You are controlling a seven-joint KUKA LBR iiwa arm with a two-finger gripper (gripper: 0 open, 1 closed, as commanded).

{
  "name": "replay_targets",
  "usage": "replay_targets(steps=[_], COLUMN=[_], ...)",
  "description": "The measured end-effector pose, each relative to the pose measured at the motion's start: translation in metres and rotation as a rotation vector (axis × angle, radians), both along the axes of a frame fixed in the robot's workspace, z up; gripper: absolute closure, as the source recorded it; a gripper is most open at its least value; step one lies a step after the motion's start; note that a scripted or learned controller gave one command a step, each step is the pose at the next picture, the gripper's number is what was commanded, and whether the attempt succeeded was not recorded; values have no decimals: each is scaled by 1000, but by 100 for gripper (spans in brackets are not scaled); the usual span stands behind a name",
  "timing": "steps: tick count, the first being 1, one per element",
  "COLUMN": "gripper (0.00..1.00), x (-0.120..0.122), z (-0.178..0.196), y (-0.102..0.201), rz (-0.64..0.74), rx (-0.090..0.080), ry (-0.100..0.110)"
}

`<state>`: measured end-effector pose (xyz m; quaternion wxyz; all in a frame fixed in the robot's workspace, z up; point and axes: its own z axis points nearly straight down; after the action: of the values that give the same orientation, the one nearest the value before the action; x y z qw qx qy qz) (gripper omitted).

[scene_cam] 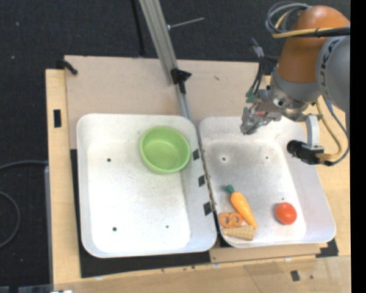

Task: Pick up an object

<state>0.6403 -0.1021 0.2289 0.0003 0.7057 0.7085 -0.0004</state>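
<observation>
Carrot (242, 207), glossy orange and tapered, lies well below the hand (251, 124) in the right white bin (305, 182) on the pale wood counter (122, 87); whether the hand is spread, I cannot tell.

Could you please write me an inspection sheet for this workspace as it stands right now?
Surface: wooden bench bearing two shallow white bins side by side, left bin and right bin.
Job's things: carrot, pretzel and cracker clustered at the right bin's near left corner; red tomato near its near right corner.
Clutter: green bowl in the left bin, upright.
Grippers: pincer above the right bin's far edge, well away from the food items, nothing seen in it.
Cables: grey loops atop the arm; dark cable on the floor at left.
Surroundings: slanted metal post; dark carpet.
</observation>
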Motion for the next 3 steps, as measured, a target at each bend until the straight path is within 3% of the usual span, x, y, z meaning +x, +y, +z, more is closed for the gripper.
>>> replay_targets(steps=[1, 3], gripper=[100, 100], x=[-26, -97], z=[0, 1], y=[52, 127], rz=[2, 3], rx=[2, 3], ry=[0, 1])
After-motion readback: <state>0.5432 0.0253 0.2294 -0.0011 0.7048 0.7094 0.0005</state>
